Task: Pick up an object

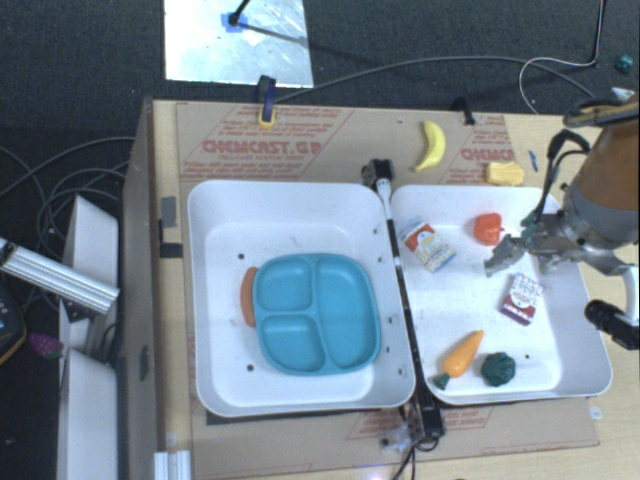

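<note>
Camera view, from above the bench:

Bench: cardboard-topped board (300, 143) with red print, carrying two shallow white bins side by side.

Left bin (215, 268): holds a blue divided plate (316, 313) near its centre; an orange sausage-shaped piece (246, 295) lies touching the plate's 9 o'clock edge.

Right bin (580, 368): five small things spread over it.

Carton: small white-and-red box (427, 245) at the bin's 10 o'clock, lying tilted.

Tomato: red-orange round piece (487, 228) at about 12 o'clock, just beside the gripper's reach.

Red packet: small red-and-white pack (521, 299) near the bin's centre, directly below the gripper at its 6 o'clock.

Carrot: orange, tilted (462, 353), at the bin's 7 o'clock.

Green lump: dark green piece (498, 369) just beside the carrot, at 6 o'clock.

Outside the bins: a yellow banana (432, 146) and a yellow block (505, 174) lie on the board past the right bin's far edge.

Arm: comes in from 3 o'clock, orange band visible above the wrist.

Gripper (510, 251): low over the right bin, between tomato and red packet; one grey finger juts toward 9 o'clock. Fingers: cannot tell whether apart or together. Nothing visibly between them.
</note>
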Controlling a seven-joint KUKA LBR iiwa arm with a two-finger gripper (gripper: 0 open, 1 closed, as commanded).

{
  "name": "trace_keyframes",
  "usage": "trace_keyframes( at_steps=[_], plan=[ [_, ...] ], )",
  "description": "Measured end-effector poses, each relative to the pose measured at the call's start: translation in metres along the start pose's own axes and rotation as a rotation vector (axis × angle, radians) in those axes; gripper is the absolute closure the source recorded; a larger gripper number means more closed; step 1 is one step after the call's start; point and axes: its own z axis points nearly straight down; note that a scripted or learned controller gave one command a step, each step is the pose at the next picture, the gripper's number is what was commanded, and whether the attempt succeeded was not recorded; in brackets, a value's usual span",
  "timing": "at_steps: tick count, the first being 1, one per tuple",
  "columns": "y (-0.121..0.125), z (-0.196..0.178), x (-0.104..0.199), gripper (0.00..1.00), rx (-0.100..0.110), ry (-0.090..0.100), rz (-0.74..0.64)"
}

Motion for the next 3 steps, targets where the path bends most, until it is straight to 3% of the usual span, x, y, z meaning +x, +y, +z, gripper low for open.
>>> trace_keyframes(
  at_steps=[1, 2, 3],
  plan=[
    [0.076, 0.004, -0.034, 0.0, -0.002, -0.002, -0.001],
    [0.128, 0.084, -0.052, 0.0, 0.002, -0.001, -0.001],
    [0.129, 0.122, -0.047, 0.0, 0.0, -0.001, -0.003]
  ],
)
